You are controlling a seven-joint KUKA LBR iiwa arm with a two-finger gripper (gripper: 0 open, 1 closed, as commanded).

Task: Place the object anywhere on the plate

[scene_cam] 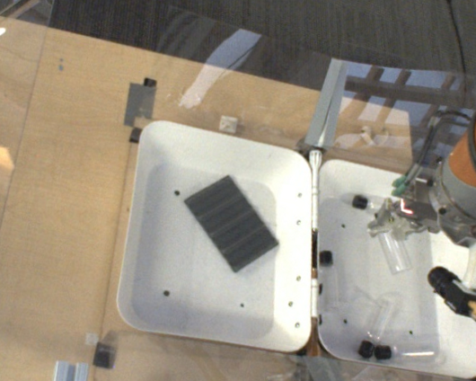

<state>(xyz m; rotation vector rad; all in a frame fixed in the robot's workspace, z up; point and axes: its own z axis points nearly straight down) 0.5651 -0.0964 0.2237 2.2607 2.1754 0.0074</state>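
A dark grey ridged square plate (230,222) lies flat and turned diagonally in the middle of the left bin (136,304). My gripper (395,245) hangs over the upper middle of the right bin (463,362), well to the right of the plate. Its tip looks pale and see-through against the white floor. A small clear object (383,316) lies on the right bin's floor, below the gripper and apart from it. I see nothing between the gripper and the plate.
Small black pieces sit in the right bin: one at the top left (359,200), one by the left wall (325,257), two at the front (374,350). A black part with a yellow cable (449,288) juts from the arm. The ridge between the bins (309,243) separates gripper and plate.
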